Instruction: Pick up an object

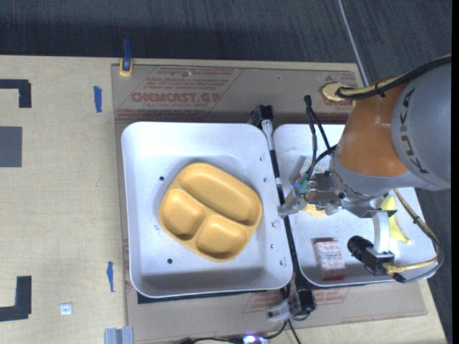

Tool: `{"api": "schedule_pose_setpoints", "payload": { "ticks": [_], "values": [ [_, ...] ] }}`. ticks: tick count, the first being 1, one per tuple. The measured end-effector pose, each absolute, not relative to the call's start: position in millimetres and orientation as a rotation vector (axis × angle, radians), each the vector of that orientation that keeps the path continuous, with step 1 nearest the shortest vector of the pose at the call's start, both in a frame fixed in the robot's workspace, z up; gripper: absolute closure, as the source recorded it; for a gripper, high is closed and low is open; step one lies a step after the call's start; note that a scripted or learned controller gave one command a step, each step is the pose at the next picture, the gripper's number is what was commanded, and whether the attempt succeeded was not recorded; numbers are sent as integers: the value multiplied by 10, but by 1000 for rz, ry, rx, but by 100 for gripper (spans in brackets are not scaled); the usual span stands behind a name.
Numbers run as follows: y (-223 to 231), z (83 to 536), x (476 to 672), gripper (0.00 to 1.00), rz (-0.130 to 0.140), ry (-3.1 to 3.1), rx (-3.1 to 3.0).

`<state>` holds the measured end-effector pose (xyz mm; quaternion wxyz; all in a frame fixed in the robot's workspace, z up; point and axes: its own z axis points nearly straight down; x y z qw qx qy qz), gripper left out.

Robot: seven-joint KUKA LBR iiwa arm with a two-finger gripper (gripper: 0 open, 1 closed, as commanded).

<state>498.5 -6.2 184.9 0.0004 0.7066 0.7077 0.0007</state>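
Note:
A yellow three-compartment plate (209, 210) lies upside down in the middle of the left bin (143, 149). In the right bin (290, 140), a small red-and-white packet (328, 254) lies near the front. A yellow item (399, 229) sits toward the right side, partly hidden by the arm. My gripper (292, 203) hangs low at the left edge of the right bin, close to the divide between the bins, up and left of the packet. The wrist covers most of it.
The grey and orange arm (387, 138) reaches in from the right and covers the back half of the right bin. Black cables (267, 131) run along the gap between the bins. Both bins rest on a cardboard sheet (186, 84) on the wooden bench.

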Motion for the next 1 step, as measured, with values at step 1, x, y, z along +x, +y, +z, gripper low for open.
{"api": "schedule_pose_setpoints", "payload": {
  "ticks": [1],
  "values": [
    [-933, 1593, 4797, 0, 0, 2222, 2221]
  ]
}}
